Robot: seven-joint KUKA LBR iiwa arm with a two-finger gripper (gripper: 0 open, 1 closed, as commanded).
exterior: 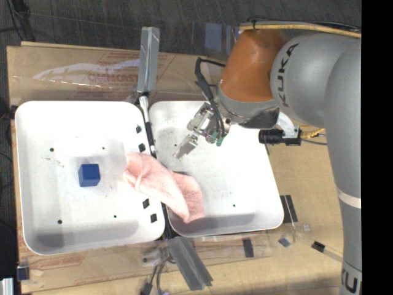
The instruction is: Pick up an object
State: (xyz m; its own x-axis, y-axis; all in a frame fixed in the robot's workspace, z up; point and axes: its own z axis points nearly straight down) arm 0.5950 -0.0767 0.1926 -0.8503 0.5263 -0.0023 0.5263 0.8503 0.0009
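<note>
Gripper (195, 137): hung over right bin (245, 189), upper left part, clear of the floor; fingers seemingly slightly apart, nothing between them. Left bin (37, 158): alongside, touching at the divide. Pink cloth (166, 186): draped across the shared rims, lying in both bins. Blue cube (89, 174): left bin, near centre, apart from cloth.

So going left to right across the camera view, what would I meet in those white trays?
Blue cube in the left bin → pink cloth draped over the divide between the bins → claw above the right bin.
</note>
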